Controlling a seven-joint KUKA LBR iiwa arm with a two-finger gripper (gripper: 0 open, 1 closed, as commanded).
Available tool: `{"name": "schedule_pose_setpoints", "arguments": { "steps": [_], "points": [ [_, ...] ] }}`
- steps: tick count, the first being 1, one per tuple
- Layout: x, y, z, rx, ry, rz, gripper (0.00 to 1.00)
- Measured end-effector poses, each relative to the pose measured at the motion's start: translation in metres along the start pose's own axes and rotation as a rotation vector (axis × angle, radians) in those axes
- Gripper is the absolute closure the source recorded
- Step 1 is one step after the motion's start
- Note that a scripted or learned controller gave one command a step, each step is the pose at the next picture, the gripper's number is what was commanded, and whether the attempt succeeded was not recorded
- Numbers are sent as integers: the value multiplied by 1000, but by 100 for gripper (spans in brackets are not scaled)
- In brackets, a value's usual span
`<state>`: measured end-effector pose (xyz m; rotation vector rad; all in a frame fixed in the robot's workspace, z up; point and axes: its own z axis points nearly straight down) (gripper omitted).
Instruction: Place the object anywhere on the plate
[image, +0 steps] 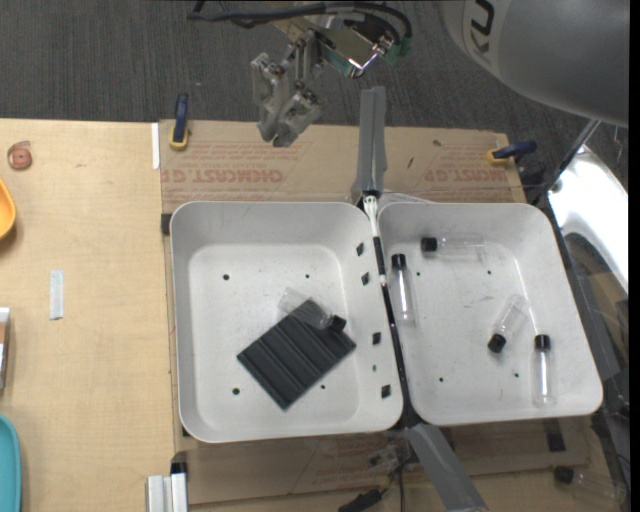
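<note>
Tool (285, 115) hovers far off, can't tell its state; clear vial (312, 312) on ribbed black plate (296, 353) could roll off w/ any nudge.

Even, bright overhead light when I shot this; white bins (200, 230) nearly blown out, strong glare at right edge, soft shadows, slightly soft focus throughout.

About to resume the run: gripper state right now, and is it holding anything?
Gripper: raised above the bench behind the left bin; open or shut cannot be told, and no vial is seen between its fingers.
</note>
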<state>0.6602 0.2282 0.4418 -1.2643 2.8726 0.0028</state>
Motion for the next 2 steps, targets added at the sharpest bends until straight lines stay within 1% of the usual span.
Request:
{"name": "schedule_pose_setpoints", "arguments": {
  "steps": [1, 2],
  "points": [
    [3, -3, 0, 0, 0, -141, 100],
    [3, -5, -9, 0, -6, -135, 100]
  ]
}}
